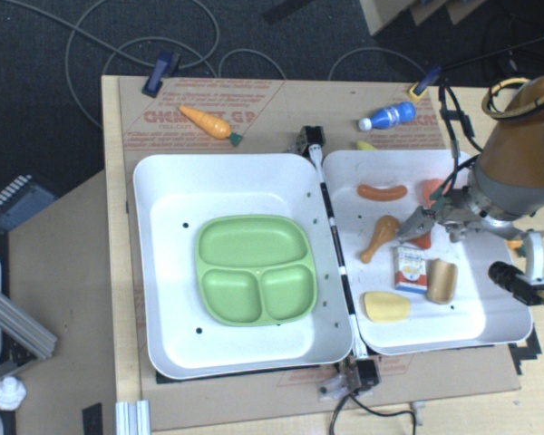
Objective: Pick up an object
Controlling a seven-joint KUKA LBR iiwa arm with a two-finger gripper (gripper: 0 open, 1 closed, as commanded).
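A: Where was the gripper (420, 226)?

B: Right of centre, low in the right bin (462, 320), its dark fingers apart around a small red-orange object (423, 238), above a carton (411, 270) whose label was unreadable.

A: Any room?

B: Little. A drumstick (379, 236) sat just left, a sausage (382, 190) above, yellow food (386, 306) below. The left bin (163, 243) held a green divided plate (254, 268). Cardboard at top read partly "GIGANT".

- One fixed camera looks down at a slant on the bench (254, 397) (both white bins in frame).
- The arm (517, 152) enters from the view's right.
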